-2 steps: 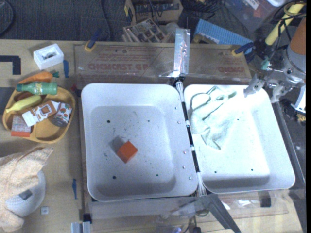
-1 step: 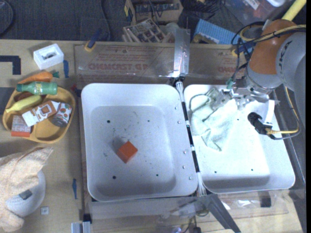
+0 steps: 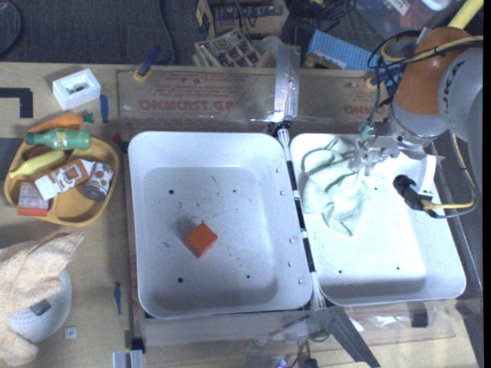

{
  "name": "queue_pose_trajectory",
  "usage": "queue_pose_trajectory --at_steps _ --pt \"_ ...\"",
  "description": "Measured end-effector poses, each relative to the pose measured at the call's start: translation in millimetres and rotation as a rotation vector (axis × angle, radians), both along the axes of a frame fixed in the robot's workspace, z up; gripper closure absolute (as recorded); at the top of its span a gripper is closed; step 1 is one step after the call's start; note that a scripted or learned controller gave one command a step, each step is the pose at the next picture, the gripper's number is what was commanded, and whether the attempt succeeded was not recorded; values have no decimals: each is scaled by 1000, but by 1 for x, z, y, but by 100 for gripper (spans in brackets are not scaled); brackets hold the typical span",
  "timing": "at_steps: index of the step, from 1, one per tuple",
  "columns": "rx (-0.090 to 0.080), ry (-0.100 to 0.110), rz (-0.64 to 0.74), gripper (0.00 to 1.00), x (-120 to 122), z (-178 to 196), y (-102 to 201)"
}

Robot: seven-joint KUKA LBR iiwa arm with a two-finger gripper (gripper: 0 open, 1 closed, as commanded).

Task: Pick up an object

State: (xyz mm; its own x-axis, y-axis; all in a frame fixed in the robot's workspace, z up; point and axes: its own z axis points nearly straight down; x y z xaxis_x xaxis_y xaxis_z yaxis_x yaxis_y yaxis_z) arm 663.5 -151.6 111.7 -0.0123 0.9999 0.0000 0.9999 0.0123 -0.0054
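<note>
Now, gripper [image 3: 367,158]: over right white bin [image 3: 399,271], finger state not possible to tell.
Cloth: pale crumpled cloth [image 3: 341,198] just under it.
Left white bin [image 3: 153,205]: small orange cube [image 3: 202,239], open floor around.

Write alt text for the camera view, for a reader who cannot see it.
A grey robot arm with an orange band reaches from the right, its tool over a crumpled pale cloth in the right white bin. An orange block lies alone in the left white bin. A yellow bowl of toy groceries sits left of the bins.
</note>
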Motion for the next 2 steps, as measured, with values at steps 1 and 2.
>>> queue_pose_trajectory --at_steps 1,2 --pt "0 -1 0 0 0 0 0" --pt "-1 -6 9 0 4 19 -72"
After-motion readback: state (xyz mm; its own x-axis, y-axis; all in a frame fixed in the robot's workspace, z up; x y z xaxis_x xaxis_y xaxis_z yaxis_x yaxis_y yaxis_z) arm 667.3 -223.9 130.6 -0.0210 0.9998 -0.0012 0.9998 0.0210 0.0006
